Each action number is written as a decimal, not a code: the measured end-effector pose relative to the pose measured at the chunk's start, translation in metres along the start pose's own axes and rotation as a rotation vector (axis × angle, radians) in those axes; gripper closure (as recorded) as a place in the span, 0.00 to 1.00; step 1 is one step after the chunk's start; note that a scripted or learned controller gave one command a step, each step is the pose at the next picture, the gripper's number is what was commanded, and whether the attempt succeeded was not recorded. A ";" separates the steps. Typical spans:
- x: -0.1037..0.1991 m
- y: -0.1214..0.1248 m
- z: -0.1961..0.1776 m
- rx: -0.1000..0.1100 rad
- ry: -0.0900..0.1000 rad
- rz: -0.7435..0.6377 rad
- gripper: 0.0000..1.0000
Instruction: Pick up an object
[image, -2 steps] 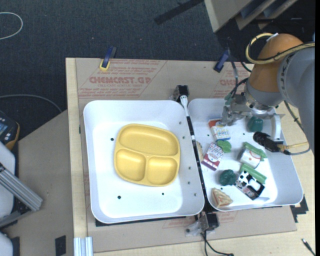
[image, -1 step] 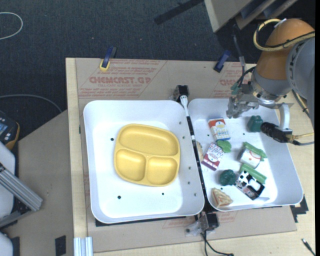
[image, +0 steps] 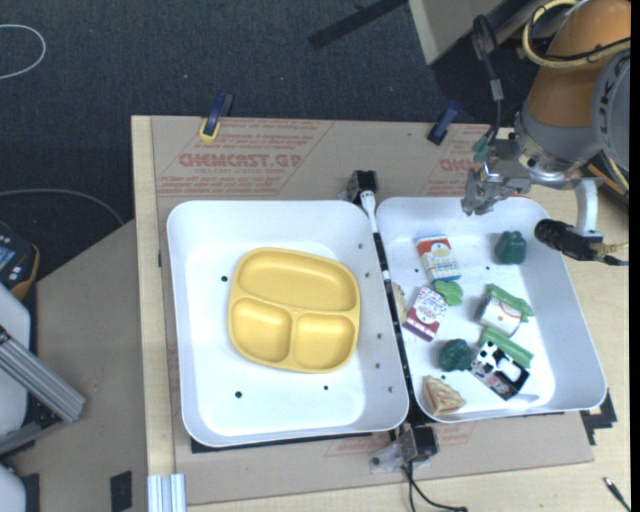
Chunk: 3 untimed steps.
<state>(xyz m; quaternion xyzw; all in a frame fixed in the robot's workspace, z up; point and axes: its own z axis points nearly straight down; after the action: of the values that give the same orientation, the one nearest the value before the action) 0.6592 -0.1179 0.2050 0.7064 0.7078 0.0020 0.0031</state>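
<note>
The tan wedge (image: 443, 395) at six o'clock in the right bin (image: 570, 330) lay ungrasped among the other items, while the tool (image: 480, 200), apparently empty with its opening unclear, hovered at twelve o'clock.

Note the arm (image: 585, 70) is cut off by the frame's top and right edges at upper right; you see just its orange band and wrist. The gripper (image: 480, 203) sits small and dark at the right bin's (image: 570, 330) far rim; you cannot tell how its fingers stand. Print on the small cartons (image: 437, 258) in the right bin is too small to read. The black-and-white item (image: 497, 368) at lower right is partly covered by a green piece (image: 507, 349). Grey equipment (image: 25, 370) at left is cropped by the frame edge.
</note>
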 end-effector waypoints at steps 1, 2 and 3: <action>0.000 0.001 -0.022 0.001 0.000 0.001 1.00; 0.058 -0.013 -0.015 0.010 0.004 -0.004 1.00; 0.101 -0.049 -0.018 0.011 0.003 -0.002 1.00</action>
<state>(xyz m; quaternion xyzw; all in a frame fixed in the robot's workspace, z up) 0.6096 -0.0173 0.2224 0.7057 0.7085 -0.0009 -0.0021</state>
